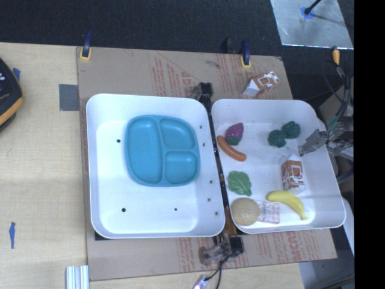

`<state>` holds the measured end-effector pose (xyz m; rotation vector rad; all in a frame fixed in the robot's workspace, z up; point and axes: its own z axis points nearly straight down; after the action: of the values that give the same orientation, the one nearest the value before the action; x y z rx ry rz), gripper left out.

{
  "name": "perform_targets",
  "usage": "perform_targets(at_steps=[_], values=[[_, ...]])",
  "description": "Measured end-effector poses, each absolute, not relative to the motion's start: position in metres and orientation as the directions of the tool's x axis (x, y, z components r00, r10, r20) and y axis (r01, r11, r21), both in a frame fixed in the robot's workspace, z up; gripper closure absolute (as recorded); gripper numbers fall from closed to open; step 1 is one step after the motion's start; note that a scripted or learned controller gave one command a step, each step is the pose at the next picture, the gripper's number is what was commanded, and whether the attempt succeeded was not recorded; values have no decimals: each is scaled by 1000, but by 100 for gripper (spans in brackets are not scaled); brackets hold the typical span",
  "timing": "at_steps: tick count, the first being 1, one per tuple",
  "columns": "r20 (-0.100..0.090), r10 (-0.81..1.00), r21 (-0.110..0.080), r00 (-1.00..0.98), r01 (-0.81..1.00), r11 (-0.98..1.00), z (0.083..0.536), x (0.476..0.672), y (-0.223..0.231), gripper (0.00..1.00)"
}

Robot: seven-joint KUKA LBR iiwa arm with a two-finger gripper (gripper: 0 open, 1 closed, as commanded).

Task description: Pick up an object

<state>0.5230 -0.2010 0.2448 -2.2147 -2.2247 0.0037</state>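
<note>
A: Where is the gripper (pixel 314 142) sitting?

B: It is hanging over the right bin's (pixel 322 218) right edge, near the two green lumps (pixel 283 133). How its jaws are standing, I cannot tell.

A: What is lying in that bin?

B: A purple piece (pixel 234 132) is resting just above a hot dog (pixel 231 149), with a green leaf (pixel 240 183) below. A bun (pixel 245 211) is touching a small packet (pixel 269 212); a banana (pixel 288 203) is lying beneath a brown carton (pixel 293 175).

A: And the left bin (pixel 105 212)?

B: It is holding a blue divided plate (pixel 162 150).
</note>
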Motion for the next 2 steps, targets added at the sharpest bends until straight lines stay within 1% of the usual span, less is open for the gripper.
perform_targets(at_steps=[1, 2], values=[[1, 1000, -8, -7, 1000, 7, 106, 558, -196, 0], [0, 1000, -1, -3, 1000, 3, 115, 637, -212, 0]])
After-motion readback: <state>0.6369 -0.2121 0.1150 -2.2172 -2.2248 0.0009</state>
